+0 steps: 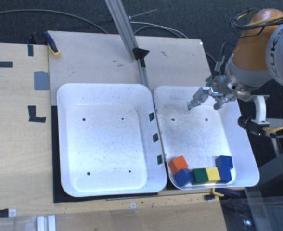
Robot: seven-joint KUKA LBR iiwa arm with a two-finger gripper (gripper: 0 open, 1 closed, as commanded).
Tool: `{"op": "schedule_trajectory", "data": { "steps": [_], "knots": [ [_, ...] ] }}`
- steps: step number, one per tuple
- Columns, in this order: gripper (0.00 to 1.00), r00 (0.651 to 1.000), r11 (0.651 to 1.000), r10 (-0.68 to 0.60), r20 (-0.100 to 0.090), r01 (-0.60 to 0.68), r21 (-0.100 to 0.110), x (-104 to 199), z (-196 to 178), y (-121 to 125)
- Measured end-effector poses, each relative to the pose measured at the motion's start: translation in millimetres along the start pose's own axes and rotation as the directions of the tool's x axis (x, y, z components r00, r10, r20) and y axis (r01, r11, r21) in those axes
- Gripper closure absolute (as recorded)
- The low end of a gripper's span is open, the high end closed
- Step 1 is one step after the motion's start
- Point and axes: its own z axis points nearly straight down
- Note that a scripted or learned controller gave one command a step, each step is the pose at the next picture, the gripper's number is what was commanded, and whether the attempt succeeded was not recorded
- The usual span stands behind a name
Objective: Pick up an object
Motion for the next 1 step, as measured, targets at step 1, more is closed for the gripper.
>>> {"op": "schedule_trajectory", "data": {
  "steps": [1],
  "knots": [
    [0.00, 1.000, 1.000, 0.001, -0.003, -0.001, 0.012, 25.7, 102.6, -57.5]
  ]
}}
